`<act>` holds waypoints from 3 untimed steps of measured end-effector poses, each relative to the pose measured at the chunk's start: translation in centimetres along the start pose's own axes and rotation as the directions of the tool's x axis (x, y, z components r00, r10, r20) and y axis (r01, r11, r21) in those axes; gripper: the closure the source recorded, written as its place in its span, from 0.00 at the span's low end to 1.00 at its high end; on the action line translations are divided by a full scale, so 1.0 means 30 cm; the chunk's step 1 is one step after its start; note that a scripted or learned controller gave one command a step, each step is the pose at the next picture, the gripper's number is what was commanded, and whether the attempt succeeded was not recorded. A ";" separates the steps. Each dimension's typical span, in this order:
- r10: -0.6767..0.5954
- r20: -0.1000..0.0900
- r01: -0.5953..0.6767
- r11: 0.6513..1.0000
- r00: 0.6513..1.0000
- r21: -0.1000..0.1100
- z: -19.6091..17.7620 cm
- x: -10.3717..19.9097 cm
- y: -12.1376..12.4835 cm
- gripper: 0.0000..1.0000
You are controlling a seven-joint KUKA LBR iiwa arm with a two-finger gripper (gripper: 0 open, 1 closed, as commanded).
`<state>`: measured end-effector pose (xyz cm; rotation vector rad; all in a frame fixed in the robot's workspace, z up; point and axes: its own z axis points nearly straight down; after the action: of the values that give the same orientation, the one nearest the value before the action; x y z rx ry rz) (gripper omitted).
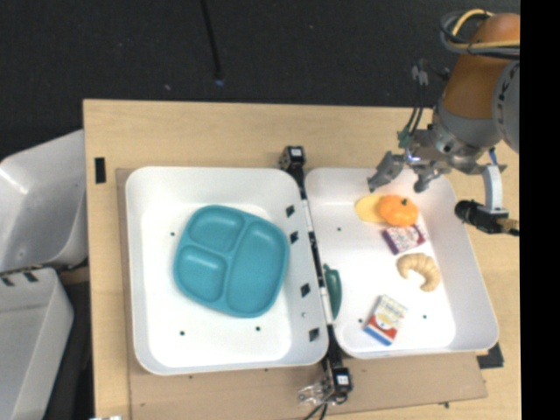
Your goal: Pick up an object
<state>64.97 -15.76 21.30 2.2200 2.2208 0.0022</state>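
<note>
The hand hung over the far edge of the right bin, its two grey fingers spread well apart and nothing between them. The fingers pointed down toward the bin's upper part, and just below them sat a small orange fruit, close to the fingertips, though the view did not settle whether they touched it. The fruit rested against a yellow piece on its left and overlapped the top of a purple-and-white packet. Nearer the camera lay a croissant, a little apart from the packet, and farther toward the near rim a small red-and-white box lay tilted on the bin floor. A dark green object lay along the bin's left wall, by the divide between the two bins. The left bin held a teal compartment plate lying flat near its middle. Both bins sat side by side on the wooden bench.
</note>
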 end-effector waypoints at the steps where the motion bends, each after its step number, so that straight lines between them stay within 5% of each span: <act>1: -0.001 0.002 0.001 1.000 1.000 0.003 0.140 -0.005 0.013 0.00; 2: -0.001 0.002 0.001 1.000 1.000 0.004 0.345 0.004 0.002 0.00; 3: 0.000 0.002 0.000 1.000 1.000 0.002 0.372 0.001 0.004 0.00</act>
<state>65.10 -15.72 10.16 2.2201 2.2212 -0.0020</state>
